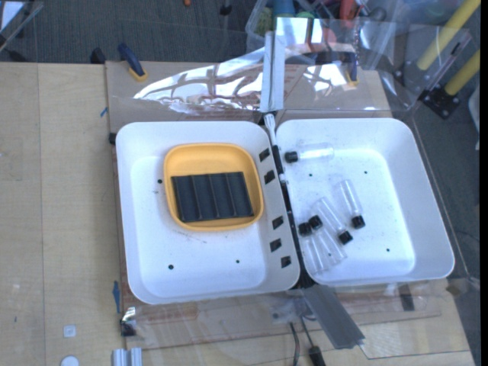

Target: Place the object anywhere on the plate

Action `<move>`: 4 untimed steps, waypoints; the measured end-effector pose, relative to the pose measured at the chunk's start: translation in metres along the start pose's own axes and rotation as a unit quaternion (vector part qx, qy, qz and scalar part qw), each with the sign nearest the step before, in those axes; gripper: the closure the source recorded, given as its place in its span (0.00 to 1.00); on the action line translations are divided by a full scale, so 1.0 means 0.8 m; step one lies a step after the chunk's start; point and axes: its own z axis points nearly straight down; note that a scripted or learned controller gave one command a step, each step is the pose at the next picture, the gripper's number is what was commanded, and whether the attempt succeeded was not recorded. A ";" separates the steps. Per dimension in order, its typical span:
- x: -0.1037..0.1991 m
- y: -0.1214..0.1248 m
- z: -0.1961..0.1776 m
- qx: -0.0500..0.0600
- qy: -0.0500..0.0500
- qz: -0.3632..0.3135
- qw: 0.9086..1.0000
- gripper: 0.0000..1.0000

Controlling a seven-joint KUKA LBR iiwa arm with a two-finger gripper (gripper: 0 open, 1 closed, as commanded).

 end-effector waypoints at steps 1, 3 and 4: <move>-0.022 -0.003 0.008 -0.001 0.000 -0.198 0.980 0.00; -0.024 -0.003 0.020 -0.002 0.000 -0.499 0.867 0.00; 0.004 0.001 -0.005 -0.003 0.000 -0.622 0.783 0.00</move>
